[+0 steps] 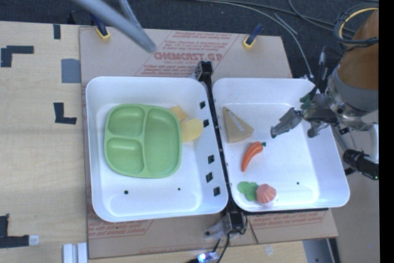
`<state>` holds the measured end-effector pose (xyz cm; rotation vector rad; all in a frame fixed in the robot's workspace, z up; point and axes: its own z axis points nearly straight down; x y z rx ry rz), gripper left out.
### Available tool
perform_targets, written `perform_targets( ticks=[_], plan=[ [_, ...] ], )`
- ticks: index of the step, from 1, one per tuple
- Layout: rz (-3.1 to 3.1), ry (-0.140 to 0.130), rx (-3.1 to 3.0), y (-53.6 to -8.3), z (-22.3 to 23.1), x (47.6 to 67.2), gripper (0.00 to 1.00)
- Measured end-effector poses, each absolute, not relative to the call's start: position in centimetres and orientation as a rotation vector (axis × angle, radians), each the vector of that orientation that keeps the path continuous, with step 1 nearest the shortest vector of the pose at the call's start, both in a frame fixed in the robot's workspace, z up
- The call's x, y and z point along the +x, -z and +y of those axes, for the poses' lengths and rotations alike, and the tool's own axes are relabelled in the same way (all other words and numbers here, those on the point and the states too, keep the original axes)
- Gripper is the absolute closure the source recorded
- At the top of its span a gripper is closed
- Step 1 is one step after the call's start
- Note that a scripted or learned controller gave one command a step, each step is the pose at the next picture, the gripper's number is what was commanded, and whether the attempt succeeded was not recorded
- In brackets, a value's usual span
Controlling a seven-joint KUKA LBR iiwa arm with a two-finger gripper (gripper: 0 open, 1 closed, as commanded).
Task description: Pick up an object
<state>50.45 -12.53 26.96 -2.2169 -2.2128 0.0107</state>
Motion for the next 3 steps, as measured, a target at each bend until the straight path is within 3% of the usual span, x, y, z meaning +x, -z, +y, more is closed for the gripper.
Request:
perform_targets(
  ticks=[1,3],
  plan=[
    [-2.222,-0.001,-2.219,-27.5,-12.5,50.6,0.00],
    [-2.219,-0.006,-2.217,-16.7,-11.5,49.5,0.00]
  ],
)
